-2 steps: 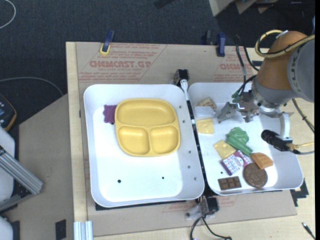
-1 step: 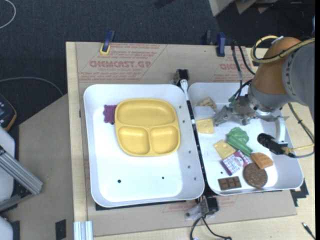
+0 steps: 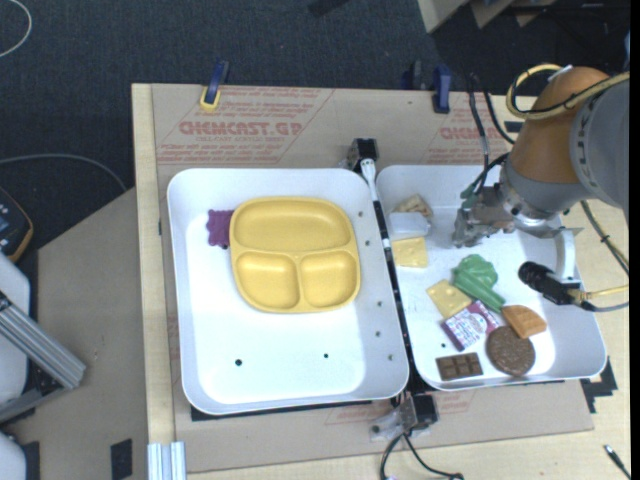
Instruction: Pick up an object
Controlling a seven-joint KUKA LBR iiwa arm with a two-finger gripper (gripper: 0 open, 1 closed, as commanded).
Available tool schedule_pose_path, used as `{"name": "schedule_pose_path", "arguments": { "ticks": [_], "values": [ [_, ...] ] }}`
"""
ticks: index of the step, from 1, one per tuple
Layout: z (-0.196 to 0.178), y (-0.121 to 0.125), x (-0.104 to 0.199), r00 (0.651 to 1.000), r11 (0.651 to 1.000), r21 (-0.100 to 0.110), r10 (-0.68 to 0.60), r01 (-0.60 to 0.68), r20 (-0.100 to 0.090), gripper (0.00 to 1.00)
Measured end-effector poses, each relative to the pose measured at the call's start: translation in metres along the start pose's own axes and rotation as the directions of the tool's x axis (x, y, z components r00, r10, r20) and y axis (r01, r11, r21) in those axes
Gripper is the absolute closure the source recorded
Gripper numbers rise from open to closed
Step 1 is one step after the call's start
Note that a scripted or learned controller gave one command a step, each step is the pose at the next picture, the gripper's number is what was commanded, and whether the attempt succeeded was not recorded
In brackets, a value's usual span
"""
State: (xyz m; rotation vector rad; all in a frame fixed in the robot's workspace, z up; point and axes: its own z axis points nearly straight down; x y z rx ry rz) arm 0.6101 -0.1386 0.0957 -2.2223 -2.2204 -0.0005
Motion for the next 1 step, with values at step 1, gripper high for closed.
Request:
{"name": "schedule_pose_path", "arguments": {
  "ticks": [1],
  "values": [
    [-0.0638,0.0040,-0.0033,1.000,1.000,-0.007,-0.001,0.001,0.003,1.00]
  ]
}}
